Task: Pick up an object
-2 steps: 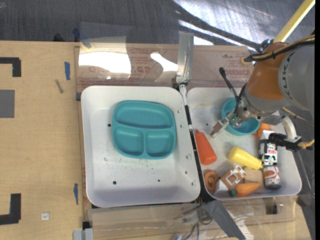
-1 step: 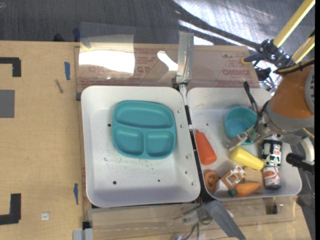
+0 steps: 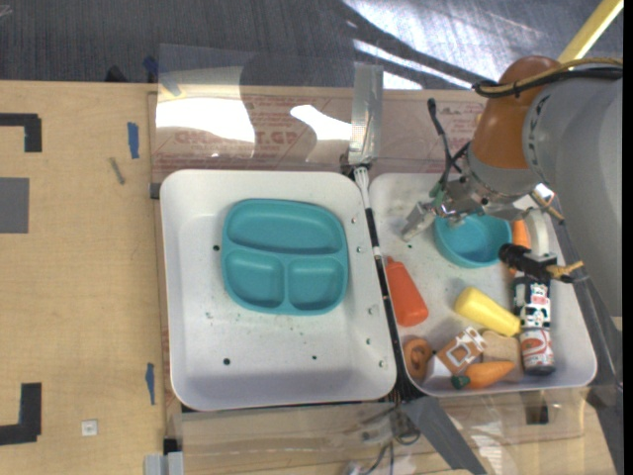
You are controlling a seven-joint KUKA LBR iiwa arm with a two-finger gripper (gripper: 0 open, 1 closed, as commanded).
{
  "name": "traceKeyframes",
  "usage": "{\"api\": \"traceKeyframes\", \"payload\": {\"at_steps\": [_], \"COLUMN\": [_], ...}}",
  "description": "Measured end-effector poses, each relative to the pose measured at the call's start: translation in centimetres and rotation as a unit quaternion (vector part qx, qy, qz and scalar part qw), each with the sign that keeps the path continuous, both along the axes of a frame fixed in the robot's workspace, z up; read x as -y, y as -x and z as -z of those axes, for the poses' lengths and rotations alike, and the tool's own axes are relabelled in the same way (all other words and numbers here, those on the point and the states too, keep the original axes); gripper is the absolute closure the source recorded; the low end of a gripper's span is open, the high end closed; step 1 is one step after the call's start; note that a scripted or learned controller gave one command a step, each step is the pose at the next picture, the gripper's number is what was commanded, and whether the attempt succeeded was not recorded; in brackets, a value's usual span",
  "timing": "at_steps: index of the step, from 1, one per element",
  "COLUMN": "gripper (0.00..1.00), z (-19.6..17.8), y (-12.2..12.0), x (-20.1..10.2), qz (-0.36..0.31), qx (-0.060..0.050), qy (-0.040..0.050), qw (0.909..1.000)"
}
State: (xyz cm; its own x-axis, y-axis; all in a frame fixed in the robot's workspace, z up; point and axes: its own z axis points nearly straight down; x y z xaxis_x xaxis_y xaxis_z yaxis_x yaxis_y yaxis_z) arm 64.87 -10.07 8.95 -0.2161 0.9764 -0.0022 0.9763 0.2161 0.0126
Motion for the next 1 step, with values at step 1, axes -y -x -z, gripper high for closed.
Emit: {"api": "traceKeyframes", "payload": {"at_steps": [1], "gripper": [1.00], "z": [-1.56], "y": [-0.09], "x": [0.55], "qz": [0.001], "qx": [0.002], "qy": [0.0039], "qw": [1.0000]}}
